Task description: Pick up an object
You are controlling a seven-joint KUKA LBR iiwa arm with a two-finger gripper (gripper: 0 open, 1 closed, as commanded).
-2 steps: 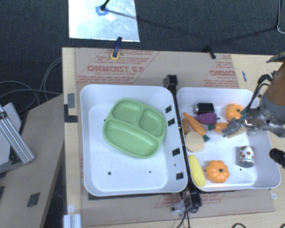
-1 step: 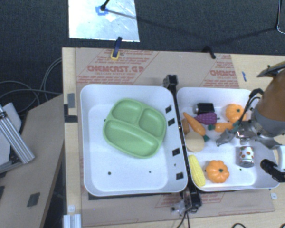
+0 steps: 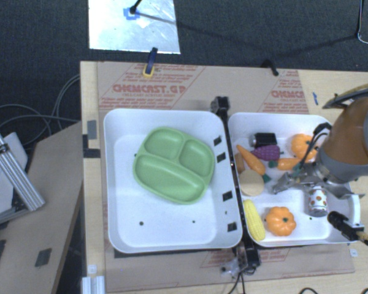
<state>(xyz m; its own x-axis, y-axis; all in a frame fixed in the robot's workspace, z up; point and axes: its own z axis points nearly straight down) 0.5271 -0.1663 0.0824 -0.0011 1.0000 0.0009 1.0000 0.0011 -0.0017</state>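
My gripper (image 3: 284, 182) reaches in from the right and hangs low over the middle of the right bin (image 3: 337, 236). Its tip is beside a round beige disc (image 3: 252, 182) and just below a small orange carrot (image 3: 288, 163). Nothing is visibly held in it. Around it lie a longer carrot (image 3: 251, 159), a purple grape bunch (image 3: 268, 153), a black block (image 3: 265, 139), an orange fruit (image 3: 301, 144), a yellow corn cob (image 3: 253, 219) and an orange pumpkin (image 3: 280, 221). A small white spotted can (image 3: 317, 201) stands close under the wrist.
The left bin (image 3: 119, 182) holds a green divided plate (image 3: 173, 164). A black divider with clips (image 3: 228, 164) runs between the bins. The arm's orange band (image 3: 354, 133) covers the right bin's far right corner.
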